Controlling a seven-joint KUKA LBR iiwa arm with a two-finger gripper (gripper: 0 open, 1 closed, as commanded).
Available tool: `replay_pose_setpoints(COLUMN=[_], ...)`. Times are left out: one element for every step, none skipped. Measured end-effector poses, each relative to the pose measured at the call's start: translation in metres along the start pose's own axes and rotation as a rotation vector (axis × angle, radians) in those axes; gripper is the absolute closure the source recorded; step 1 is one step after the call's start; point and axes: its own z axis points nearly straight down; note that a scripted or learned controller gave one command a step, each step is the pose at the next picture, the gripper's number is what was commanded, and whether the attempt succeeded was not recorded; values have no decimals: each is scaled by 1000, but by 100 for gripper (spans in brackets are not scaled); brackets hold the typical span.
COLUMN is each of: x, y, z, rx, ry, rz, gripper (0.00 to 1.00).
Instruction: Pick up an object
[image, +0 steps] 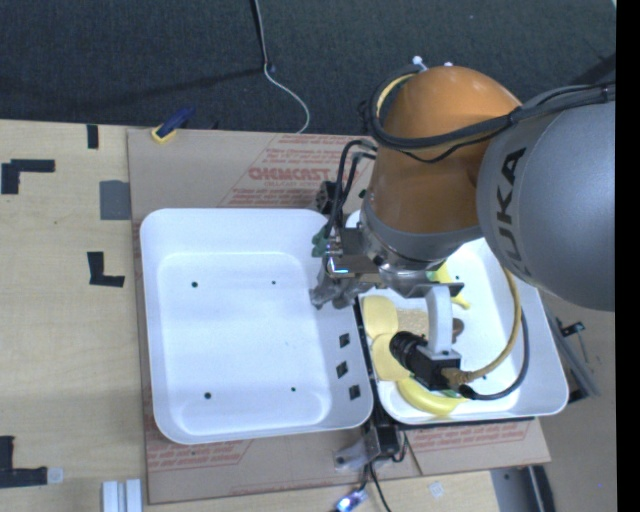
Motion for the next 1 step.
replay_pose_setpoints(x=[-28], y=[0], z=[5], rx=[2], ry=[-2], rz=[5], gripper=[100])
